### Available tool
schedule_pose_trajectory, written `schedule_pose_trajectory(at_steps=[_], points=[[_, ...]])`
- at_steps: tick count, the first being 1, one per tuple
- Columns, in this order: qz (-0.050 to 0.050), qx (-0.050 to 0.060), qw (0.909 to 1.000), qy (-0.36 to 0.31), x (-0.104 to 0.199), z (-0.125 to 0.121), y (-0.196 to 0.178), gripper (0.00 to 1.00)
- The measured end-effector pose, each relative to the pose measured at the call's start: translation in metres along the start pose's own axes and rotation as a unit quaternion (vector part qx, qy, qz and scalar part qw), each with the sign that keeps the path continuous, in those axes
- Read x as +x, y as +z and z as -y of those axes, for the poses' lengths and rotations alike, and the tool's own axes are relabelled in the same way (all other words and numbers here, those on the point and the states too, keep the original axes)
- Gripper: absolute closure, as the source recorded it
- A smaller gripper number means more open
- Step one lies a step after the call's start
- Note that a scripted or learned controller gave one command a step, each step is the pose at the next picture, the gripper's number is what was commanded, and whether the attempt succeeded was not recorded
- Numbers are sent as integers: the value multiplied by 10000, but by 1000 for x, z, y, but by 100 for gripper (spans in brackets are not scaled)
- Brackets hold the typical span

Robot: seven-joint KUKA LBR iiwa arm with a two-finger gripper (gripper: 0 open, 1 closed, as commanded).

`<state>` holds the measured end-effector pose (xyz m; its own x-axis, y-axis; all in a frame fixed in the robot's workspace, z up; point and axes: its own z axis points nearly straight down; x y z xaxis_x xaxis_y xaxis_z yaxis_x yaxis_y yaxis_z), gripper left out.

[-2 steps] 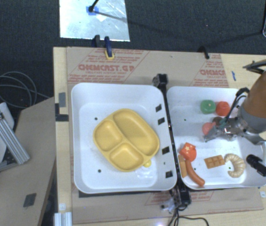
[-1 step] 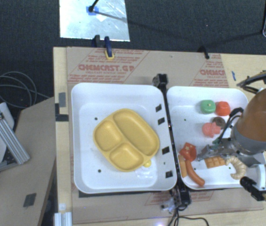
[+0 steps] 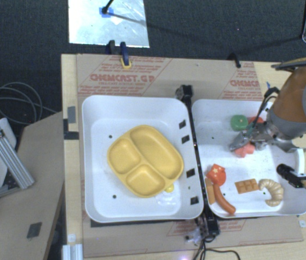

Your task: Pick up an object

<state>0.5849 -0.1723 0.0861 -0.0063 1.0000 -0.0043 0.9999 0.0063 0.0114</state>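
Robotics lab, bench (image 3: 158, 69), cables (image 3: 12, 99)

Bench (image 3: 71, 161), seen from above at a slant. A brown board (image 3: 158, 72) printed with red lettering covers most of its top (the lettering reads upside down from the camera). Two shallow white bins rest side by side on the board, their inner rims touching along a black clip strip. The left bin (image 3: 96, 145) carries a yellow divided plate (image 3: 144, 160); the right bin (image 3: 296, 205) carries several small toy foods. Two clamps (image 3: 118, 50), one black and one blue with a yellow tip, sit at the board's far edge.
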Motion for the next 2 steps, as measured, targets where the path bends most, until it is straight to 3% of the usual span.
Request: schedule_pose_trajectory(at_steps=[1, 2], points=[[-30, 82, 10000, 42, 0, 78, 1, 0], [-3, 20, 10000, 34, -17, 87, -72, 0]])
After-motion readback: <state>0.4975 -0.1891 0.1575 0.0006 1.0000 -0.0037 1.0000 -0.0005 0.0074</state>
